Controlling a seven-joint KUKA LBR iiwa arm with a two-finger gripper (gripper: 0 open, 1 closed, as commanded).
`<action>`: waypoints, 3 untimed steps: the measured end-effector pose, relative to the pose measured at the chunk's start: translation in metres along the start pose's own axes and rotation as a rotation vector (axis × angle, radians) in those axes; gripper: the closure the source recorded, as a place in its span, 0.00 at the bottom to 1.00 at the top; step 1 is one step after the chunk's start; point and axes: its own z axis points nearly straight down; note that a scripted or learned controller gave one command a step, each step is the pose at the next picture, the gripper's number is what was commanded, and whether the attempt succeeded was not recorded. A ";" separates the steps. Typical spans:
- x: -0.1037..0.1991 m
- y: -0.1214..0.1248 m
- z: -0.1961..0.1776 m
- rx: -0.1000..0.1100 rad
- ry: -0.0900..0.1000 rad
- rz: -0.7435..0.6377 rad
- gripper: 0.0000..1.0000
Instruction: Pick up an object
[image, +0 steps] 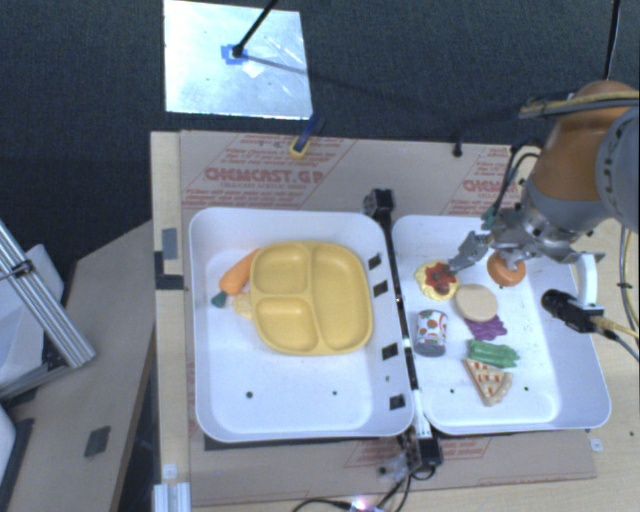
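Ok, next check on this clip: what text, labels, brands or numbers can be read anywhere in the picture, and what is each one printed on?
"CHEMCAST GP": red print on the brown protective sheet behind the left bin, legible.
Same red print at the sheet's far right, behind the right bin: partly hidden, unreadable.
Label on the small can: too small to read.

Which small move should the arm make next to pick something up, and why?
Probably a short descent straight down. The tool hangs in the right bin, just beside the red and yellow toy and seemingly a little above it. Nothing is seen between its fingers, and the round bun lies close, so a careful vertical approach seems safest.
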 end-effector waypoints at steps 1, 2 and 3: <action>0.000 0.003 -0.006 -0.011 -0.001 -0.002 0.00; -0.002 0.011 0.041 -0.007 -0.001 -0.001 0.00; -0.003 0.015 0.073 -0.020 -0.004 0.000 0.00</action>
